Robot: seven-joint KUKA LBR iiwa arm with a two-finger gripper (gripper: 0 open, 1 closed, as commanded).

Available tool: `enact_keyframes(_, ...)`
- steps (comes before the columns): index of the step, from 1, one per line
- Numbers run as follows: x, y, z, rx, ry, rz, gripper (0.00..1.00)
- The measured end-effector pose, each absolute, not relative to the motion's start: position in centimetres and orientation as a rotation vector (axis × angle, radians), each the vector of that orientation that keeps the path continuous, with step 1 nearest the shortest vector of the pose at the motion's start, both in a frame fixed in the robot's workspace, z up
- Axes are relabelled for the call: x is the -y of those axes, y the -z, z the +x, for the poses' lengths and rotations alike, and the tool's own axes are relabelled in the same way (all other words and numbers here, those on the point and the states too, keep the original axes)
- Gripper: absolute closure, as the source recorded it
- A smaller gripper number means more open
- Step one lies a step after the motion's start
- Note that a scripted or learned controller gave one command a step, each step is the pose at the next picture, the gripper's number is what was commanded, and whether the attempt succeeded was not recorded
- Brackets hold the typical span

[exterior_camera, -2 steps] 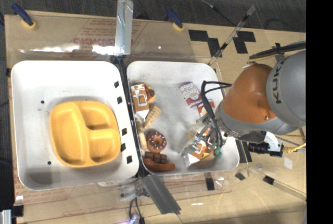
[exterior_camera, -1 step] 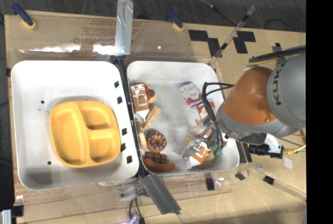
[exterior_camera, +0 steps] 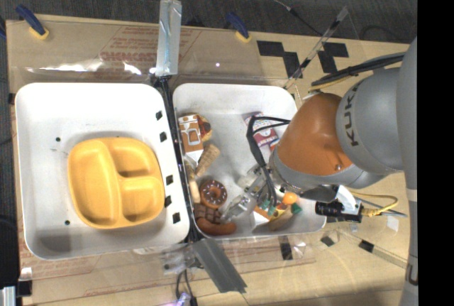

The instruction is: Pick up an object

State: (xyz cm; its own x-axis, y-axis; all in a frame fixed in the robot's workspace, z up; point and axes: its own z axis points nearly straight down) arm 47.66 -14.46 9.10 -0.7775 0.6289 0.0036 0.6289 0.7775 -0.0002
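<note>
Yellow tray (exterior_camera: 115, 180) in left bin (exterior_camera: 35, 113)

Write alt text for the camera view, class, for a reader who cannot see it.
A grey and orange robot arm reaches from the right into the right bin, its gripper low among small toy foods, including a chocolate doughnut and a sausage. The left bin holds a yellow divided tray.

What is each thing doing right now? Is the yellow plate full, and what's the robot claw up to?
Yellow plate: lying flat in the left bin, nothing in its compartments.
Chocolate donut: lying flat in the right bin, among other toy foods.
Sausage: lying by the near wall.
Claw: down low in the right bin.
</note>
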Motion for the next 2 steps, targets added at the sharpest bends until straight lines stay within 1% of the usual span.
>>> enact_keyframes(1,10.0,-12.3,54.4,2.981,0.004,-0.996,0.00)
enact_keyframes(2,14.2,-9.7,52.0,2.999,0.006,-0.964,0.00)
